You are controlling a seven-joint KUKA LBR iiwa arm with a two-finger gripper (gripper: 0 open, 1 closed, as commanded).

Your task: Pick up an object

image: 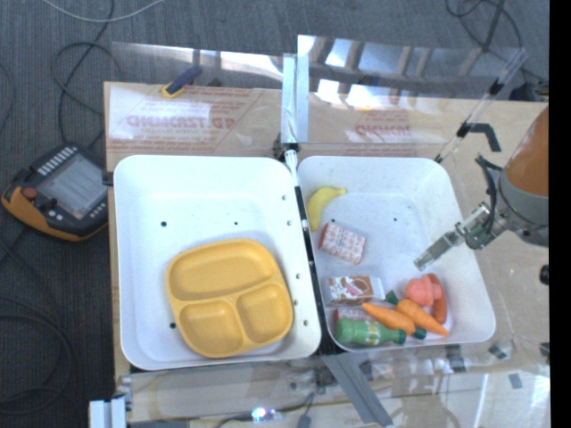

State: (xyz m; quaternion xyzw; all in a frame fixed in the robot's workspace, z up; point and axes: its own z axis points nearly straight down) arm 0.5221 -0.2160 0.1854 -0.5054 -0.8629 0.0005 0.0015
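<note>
The right bin [401, 172] holds several toy foods. A yellow banana [323, 203] lies near its back left corner, with a red and white packet [343, 242] just in front of it. Along the front wall sit a small brown and white box [350, 289], a green bottle [366, 333], an orange carrot [403, 316] and a red-orange piece [426, 292]. My gripper [434, 252] reaches in from the right and hangs over bare bin floor, above and just behind the red-orange piece and to the right of the packet. Nothing shows in its grasp.
The left bin [143, 203] holds a yellow divided plate [230, 295] at its front right. The arm's orange band [538, 154] sits at the right edge. A teach pendant [59, 191] lies on the floor to the left. Metal framing [294, 96] stands behind the bins.
</note>
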